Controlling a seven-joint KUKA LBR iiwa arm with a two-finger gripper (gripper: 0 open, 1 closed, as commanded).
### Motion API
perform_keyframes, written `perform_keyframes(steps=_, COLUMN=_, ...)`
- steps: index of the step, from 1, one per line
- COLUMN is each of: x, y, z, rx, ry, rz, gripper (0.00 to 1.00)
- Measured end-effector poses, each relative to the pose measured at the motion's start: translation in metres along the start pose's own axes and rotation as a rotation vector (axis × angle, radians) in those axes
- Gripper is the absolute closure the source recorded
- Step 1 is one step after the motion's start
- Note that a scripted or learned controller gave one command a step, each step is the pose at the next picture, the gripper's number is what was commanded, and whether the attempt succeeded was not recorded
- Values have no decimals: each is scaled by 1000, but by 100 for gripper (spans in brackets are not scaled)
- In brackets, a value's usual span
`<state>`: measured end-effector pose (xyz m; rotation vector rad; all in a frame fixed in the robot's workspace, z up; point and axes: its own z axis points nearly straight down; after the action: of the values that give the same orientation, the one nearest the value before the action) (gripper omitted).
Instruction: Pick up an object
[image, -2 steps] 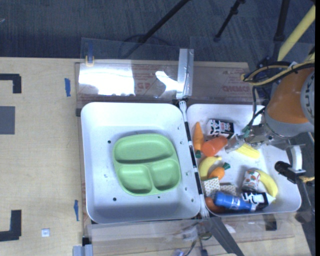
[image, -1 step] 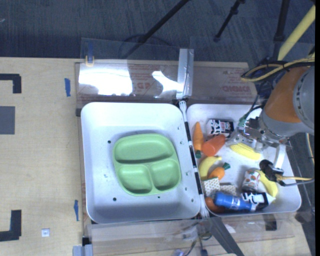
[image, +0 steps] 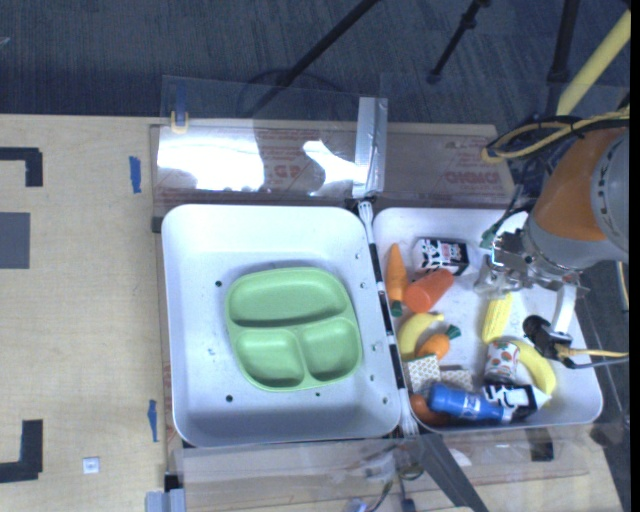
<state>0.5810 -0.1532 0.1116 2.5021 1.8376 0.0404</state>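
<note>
The right bin (image: 585, 395) holds a heap of toy food. An ear of yellow corn (image: 497, 318) lies upright near its middle, with a banana (image: 540, 368) to its lower right. My gripper (image: 498, 282) hangs over the corn's upper end, at the end of the grey arm with the orange band (image: 575, 195). A carrot (image: 396, 272) and an orange bottle (image: 430, 291) lie on the bin's left side. A black-and-white carton (image: 442, 254) rests at the back. A blue bottle (image: 462, 403) lies along the front wall.
The left bin (image: 195, 250) carries a green divided plate (image: 293, 326). A yellow and orange piece (image: 424, 335) sits below the orange bottle. Black cable (image: 545, 335) loops beside the gripper. A clear plastic sheet (image: 260, 160) stands behind the bins.
</note>
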Motion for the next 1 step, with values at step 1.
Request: perform_keyframes(steps=1, x=0, y=0, z=0, rx=0, ry=0, rz=0, gripper=0)
